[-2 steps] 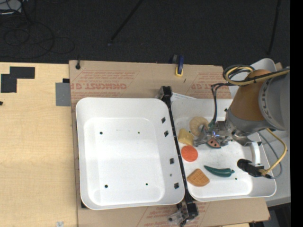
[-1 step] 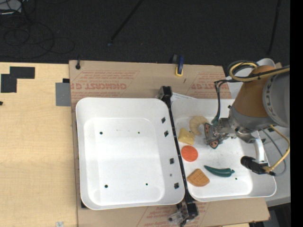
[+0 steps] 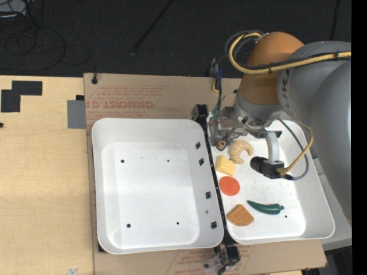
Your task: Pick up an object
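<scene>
Nearest in the right bin [image 3: 312, 225] we count one waffle [image 3: 240, 215] and one green pepper [image 3: 265, 207], then one red disc [image 3: 230, 186], one cheese wedge [image 3: 225, 166], one croissant [image 3: 240, 149]. The gripper [image 3: 218, 135] hangs just beside the croissant.

Cardboard sheet [image 3: 143, 90]: red upside-down print, not legible

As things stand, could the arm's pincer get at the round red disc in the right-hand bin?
Probably yes. The flat round red disc lies open on the floor of the right white bin, apart from the yellow cheese-like wedge and the tan waffle-shaped piece, with nothing over it. The pincer hangs close by.
</scene>
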`<move>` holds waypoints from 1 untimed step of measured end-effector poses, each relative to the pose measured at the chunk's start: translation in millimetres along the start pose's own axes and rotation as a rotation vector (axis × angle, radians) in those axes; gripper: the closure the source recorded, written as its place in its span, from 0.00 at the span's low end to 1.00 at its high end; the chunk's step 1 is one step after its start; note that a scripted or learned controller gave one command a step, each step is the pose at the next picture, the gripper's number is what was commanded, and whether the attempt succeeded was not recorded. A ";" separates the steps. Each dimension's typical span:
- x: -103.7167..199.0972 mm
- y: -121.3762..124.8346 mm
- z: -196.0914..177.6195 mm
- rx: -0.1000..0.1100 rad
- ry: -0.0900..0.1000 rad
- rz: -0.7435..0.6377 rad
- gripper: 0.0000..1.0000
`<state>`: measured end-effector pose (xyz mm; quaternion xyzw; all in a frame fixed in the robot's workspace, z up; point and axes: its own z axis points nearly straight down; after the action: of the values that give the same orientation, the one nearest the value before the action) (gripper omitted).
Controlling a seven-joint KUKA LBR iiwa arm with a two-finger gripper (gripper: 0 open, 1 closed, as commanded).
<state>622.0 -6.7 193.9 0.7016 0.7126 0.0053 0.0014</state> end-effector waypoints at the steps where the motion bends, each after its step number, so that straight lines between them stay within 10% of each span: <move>1: 88.7 -34.5 -38.4 0.010 -0.001 0.005 1.00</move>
<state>585.8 81.2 232.5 0.7035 0.7107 0.0012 -0.0016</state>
